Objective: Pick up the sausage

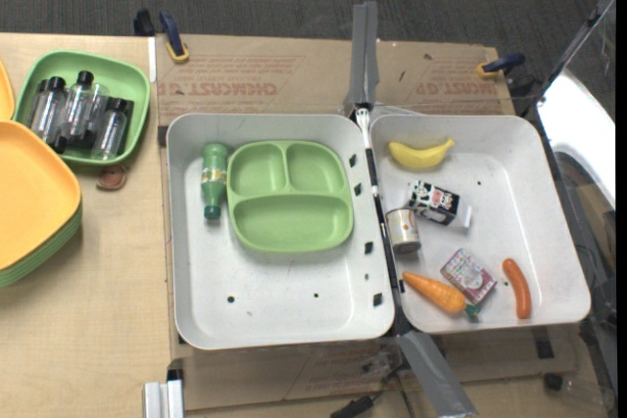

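Note:
The sausage (pixel 517 288) is a short orange-red link lying near the front right corner of the right bin (pixel 505 176), roughly lengthwise front to back. A pink packet (pixel 467 274) lies just to its left, and an orange carrot (pixel 436 294) lies further left along the front wall. Nothing rests on the sausage or covers it.
The right bin also holds a yellow banana (pixel 421 151), a black-and-white carton (pixel 437 203) and a small tin can (pixel 403 231). In the left bin (pixel 284 299) sit a green divided plate (pixel 290 195) and a green bottle (pixel 213 179). A green bowl of bottles (pixel 83 108) and stacked orange plates (pixel 29 201) stand on the bench at left.

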